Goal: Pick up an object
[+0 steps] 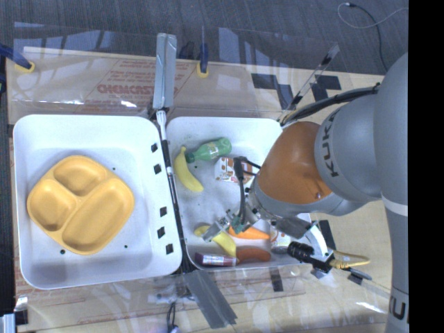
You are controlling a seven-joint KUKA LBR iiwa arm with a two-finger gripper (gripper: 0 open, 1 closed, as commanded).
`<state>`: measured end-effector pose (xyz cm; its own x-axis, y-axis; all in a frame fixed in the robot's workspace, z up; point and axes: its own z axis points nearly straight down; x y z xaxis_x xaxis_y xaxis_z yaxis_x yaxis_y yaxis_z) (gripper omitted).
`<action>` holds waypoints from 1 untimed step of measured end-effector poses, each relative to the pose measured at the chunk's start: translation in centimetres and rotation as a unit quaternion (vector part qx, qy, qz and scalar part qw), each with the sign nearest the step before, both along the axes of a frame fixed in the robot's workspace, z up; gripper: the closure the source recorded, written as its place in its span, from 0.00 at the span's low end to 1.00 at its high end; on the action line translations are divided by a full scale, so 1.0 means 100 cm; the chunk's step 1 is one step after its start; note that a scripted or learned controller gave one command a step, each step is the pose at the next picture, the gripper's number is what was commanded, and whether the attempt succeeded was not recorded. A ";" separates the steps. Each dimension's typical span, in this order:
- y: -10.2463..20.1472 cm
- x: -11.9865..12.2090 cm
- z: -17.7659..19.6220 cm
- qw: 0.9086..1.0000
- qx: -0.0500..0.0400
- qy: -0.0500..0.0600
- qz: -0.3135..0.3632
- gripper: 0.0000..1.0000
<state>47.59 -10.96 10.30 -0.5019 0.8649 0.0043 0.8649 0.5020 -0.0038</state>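
Arm is closest to camera: grey shell, glossy orange band, "KUKA" lettering readable on the side. It hides most of the gripper; can't tell whether that is released or clenched.

Far left of gripper: left bin, shallow white plastic, holds a yellow three-part tray, rounded, matte.

Right bin around gripper: banana up-left of it, green bottle above it, small printed packet just above, text unreadable. Small yellow piece just below-left. Dark red tube and brown sausage shape below. Carrot just right, touching the tool area.

Bench is wood under clear film; red print at upper left, not legible. Dark ribbed floor beyond, thin cable top right.
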 end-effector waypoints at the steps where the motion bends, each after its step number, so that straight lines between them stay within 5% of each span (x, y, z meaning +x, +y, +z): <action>1: 0.000 0.003 0.012 1.000 0.000 -0.003 0.003 1.00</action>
